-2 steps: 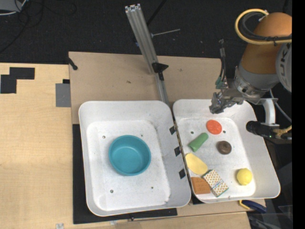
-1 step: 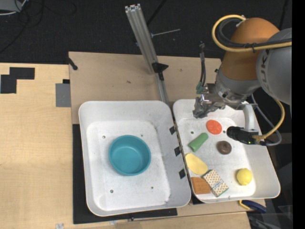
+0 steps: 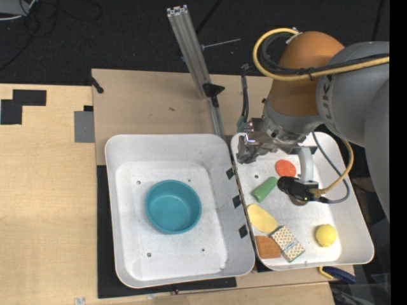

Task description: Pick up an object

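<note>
Objects lie in the right bin [image 3: 356, 246]; the green block [image 3: 264, 188], its long axis slanting, sits just below the gripper [image 3: 247, 150], nearest to it. Whether that gripper is released or clenched cannot be told.

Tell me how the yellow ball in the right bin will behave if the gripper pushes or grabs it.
The yellow ball looks round, so it will probably roll on the right bin's flat floor when nudged. It sits apart from the other items, so nothing nearby would stop it. Its curved surface may slip from the fingers.
</note>
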Available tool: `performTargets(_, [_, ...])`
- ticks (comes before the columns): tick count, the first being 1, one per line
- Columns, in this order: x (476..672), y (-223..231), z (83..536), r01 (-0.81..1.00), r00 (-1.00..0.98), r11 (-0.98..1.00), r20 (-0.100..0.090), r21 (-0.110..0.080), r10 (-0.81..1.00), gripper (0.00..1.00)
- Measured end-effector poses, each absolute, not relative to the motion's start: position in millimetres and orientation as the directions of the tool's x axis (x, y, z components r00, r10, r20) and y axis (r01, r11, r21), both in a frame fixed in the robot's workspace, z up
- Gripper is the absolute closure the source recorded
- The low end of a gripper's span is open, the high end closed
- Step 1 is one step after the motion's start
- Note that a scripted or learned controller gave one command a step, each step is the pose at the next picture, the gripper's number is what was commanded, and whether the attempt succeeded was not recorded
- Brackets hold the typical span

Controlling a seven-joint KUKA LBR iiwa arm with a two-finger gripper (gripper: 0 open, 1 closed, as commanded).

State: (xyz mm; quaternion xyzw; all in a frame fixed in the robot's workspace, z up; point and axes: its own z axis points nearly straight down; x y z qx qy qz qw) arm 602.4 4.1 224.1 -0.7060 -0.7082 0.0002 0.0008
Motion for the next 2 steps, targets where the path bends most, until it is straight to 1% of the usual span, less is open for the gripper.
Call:
performTargets(1, [589.5,47,218,1.0,-0.002,0.002,0.001,-0.001,1.0,1.0])
performTargets(2, [571.5,91,230,1.0,-0.003,0.003,0.0,0.0,1.0,1.0])
